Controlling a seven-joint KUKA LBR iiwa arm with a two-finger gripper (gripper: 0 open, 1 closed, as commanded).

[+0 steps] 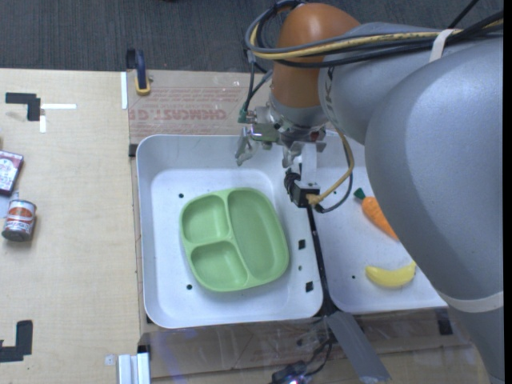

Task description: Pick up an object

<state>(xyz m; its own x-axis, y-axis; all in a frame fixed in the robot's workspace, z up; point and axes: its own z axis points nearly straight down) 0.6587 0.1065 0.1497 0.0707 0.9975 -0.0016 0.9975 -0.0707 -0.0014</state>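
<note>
While gripper [268, 150] hangs empty, fingers spread wide, at bin's 12 o'clock | green plate [234, 239] toward 6 | grip its raised rim, not the flat

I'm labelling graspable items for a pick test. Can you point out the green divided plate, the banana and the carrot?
green divided plate [258, 229]: camera view, floor of its large right compartment.
banana [390, 275]: camera view, middle of its yellow body.
carrot [378, 215]: camera view, orange body just below the green top.
</note>
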